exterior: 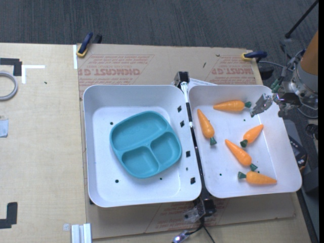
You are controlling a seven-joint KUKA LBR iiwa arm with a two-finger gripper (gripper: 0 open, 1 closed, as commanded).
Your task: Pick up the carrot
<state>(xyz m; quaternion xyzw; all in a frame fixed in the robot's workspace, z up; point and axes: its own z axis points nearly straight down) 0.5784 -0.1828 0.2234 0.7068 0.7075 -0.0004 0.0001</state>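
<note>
Several orange carrots with green tops lie in the right bin (220, 182). One carrot (229, 106) lies near the far wall, another (205, 124) by the left wall, and a third (253, 133) sits in the middle. Two more carrots (238, 152) (259, 178) lie toward the front. My gripper (261, 105) hangs over the bin's far right corner, just right of the far carrot's green top, with nothing visibly held. The arm (306, 80) comes in from the right edge.
The left bin (87, 135) holds a teal divided plate (146, 144). Both bins rest on a cardboard sheet (131, 67) held by clamps (85, 43). Cables run along the right side of the bench.
</note>
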